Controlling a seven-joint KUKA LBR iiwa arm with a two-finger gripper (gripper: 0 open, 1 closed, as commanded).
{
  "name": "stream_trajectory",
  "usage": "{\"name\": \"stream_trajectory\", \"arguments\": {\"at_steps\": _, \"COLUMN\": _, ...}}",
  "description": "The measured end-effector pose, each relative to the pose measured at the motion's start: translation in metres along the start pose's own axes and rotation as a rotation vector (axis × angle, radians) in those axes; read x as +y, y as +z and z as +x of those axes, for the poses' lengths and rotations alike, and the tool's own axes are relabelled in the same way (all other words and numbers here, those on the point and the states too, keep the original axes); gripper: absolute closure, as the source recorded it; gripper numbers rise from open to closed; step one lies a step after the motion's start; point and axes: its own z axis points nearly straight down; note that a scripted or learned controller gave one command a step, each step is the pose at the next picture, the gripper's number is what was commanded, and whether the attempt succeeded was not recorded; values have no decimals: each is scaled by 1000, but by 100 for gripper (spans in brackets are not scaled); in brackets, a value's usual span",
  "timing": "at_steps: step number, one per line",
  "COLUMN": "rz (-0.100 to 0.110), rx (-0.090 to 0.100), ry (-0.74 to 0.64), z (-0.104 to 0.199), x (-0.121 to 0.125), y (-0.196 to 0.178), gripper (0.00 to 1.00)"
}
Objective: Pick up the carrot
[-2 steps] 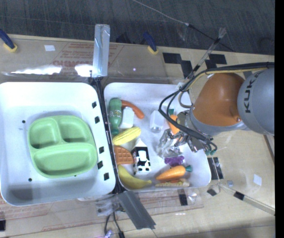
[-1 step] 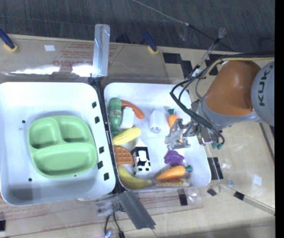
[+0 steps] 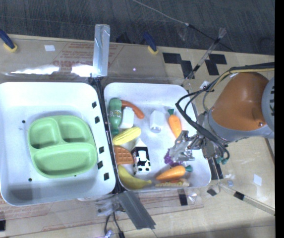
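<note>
Two carrots (image 3: 174, 124) in rt bin (image 3: 146, 89), tool (image 3: 184, 150) between them, grip state unclear, purple toy (image 3: 170, 157) adjacent.

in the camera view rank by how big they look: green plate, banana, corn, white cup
1. green plate, by far the largest
2. banana
3. corn, close to the banana, so that order is unsure
4. white cup, smallest

No text, label or number is legible anywhere.

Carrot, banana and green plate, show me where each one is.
carrot (image 3: 174, 124), camera view, middle of its orange body.
banana (image 3: 133, 180), camera view, middle of its curve.
green plate (image 3: 61, 145), camera view, central divider.
</note>
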Motion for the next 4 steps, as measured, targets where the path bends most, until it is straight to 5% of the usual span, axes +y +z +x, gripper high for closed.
{"name": "stream_trajectory", "arguments": {"at_steps": 1, "rz": -1, "rx": -4, "ry": -327, "z": 5, "x": 2, "y": 71, "gripper": 100}}
{"name": "stream_trajectory", "arguments": {"at_steps": 2, "rz": 3, "rx": -35, "ry": -334, "z": -5, "x": 7, "y": 65, "gripper": 0}}
{"name": "stream_trajectory", "arguments": {"at_steps": 3, "rz": 0, "rx": -4, "ry": -106, "z": -54, "x": 2, "y": 70, "gripper": 0}}
{"name": "stream_trajectory", "arguments": {"at_steps": 4, "rz": 1, "rx": -7, "ry": -112, "z": -56, "x": 4, "y": 59, "gripper": 100}}
